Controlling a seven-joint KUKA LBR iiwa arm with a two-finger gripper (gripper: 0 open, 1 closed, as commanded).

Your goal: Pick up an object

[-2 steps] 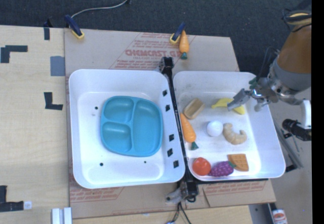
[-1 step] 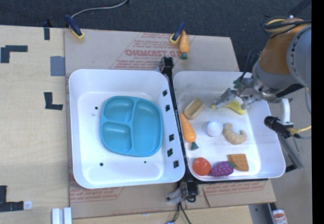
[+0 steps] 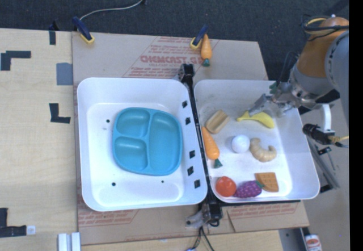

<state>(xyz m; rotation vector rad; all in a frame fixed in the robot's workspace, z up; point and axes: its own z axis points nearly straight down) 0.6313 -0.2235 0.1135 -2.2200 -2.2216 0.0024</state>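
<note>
Dark carpet behind, counter (image 3: 34, 130) carrying two white bins side by side. End effector (image 3: 271, 102) sits low at the upper right of the right bin (image 3: 300, 147), just beside the yellow banana (image 3: 260, 119), possibly touching its upper end. You can't tell from this angle whether it's open or closed; nothing visibly held.

Outward from there: white ball (image 3: 240, 143) mid-bin, tan curved piece (image 3: 263, 151) just right of it, bread-coloured roll (image 3: 216, 121) to the left, orange carrot (image 3: 210, 145) along the bin's left wall. Lower edge: red tomato (image 3: 226, 186), purple grapes (image 3: 248, 189), brown cracker (image 3: 267, 181). Left bin (image 3: 91, 147) has a blue divided tray (image 3: 148, 141). A second carrot (image 3: 206, 50) lies outside the bins at upper centre.

My read: approach/pre-grasp step, banana the likely target. For the next move you'd want the end effector centred across the banana's narrow width, closure confirmed, then a straight lift. The banana is near the bin's back wall, so watch clearance there.
</note>
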